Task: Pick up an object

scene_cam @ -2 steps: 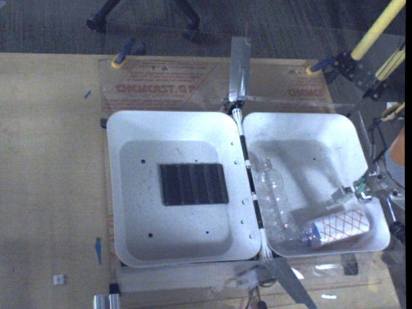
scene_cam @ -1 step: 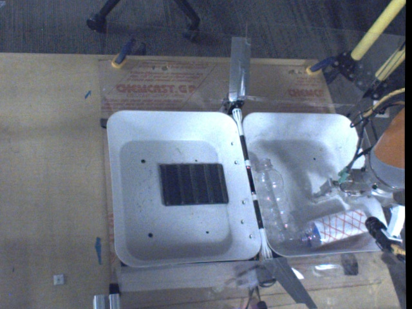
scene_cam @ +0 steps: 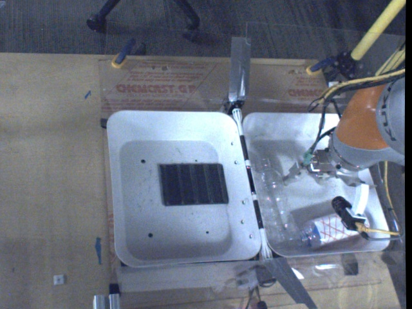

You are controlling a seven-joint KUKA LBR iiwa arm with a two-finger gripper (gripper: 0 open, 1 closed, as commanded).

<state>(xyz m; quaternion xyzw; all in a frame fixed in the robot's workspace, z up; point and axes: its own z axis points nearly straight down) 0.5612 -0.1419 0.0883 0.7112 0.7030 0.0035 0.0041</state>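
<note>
Closest to the camera, along the near wall of the right bin (scene_cam: 283, 124), lies a red-and-white patterned packet (scene_cam: 335, 226). It is on the camera side of the end effector (scene_cam: 300, 170) and a little toward the arm's side, well apart from it. Just beside the packet, almost straight toward the camera from the end effector, a clear plastic bottle (scene_cam: 291, 223) lies on its side. Its blue cap (scene_cam: 311, 238) points at the near wall and sits next to the packet's corner. The bottle's see-through body runs back toward the end effector, but its outline is hard to trace against the white floor.

The end effector itself hangs over the middle of the right bin, at the tip of the grey arm (scene_cam: 386, 118) with its orange band (scene_cam: 360, 124). Whether it is apart or together I cannot tell, as it is small and blurred.

Far off on the side away from the arm, past the wall between the bins, a dark ribbed rectangular panel (scene_cam: 193, 184) lies flat at the centre of the left bin (scene_cam: 122, 172). Both bins rest side by side on the tan surface (scene_cam: 45, 172).
</note>
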